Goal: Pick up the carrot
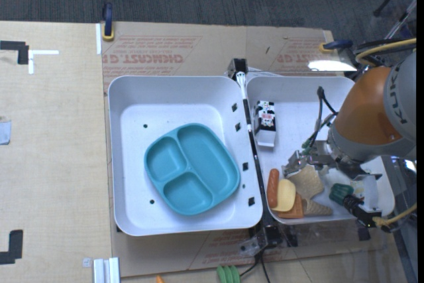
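Clearly the pick is not yet done. The claw [299, 161] is hanging low in the right bin [301, 93], and whether it is open or closed I cannot tell; nothing is visibly sitting in it. The carrot [273, 187] is lying just below and to its left, apart from it, beside a yellow piece [285, 195]. Reaching, closing and lifting are all remaining.

Carrot [273, 188] hemmed between right bin's wall [255, 162] and yellow piece [285, 195], open from above.
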`<action>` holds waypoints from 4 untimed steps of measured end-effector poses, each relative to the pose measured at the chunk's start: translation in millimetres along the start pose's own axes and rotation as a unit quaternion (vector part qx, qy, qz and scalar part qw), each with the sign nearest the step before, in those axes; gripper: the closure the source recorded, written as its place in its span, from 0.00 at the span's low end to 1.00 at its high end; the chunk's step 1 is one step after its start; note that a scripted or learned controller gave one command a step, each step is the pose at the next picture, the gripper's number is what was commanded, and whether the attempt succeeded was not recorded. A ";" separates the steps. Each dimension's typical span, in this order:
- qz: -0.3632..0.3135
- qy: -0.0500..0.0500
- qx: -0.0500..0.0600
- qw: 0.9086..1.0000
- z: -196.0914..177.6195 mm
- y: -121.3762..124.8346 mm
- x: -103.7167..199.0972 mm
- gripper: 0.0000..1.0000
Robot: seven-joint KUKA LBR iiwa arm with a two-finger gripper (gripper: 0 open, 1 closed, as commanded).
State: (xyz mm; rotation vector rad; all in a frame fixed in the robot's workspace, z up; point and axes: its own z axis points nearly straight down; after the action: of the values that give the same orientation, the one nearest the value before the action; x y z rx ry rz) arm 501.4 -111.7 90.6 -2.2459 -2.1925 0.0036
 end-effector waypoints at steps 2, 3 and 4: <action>0.188 0.000 -0.001 0.982 -100.3 -8.4 100.8 1.00; 0.188 0.000 -0.001 0.982 -100.3 -8.4 100.7 0.00; 0.188 0.000 -0.001 0.982 -100.3 -8.4 100.7 0.00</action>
State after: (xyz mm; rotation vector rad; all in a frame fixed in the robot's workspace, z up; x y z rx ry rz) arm 495.8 -10.8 191.0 -2.6202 -1.7324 0.0030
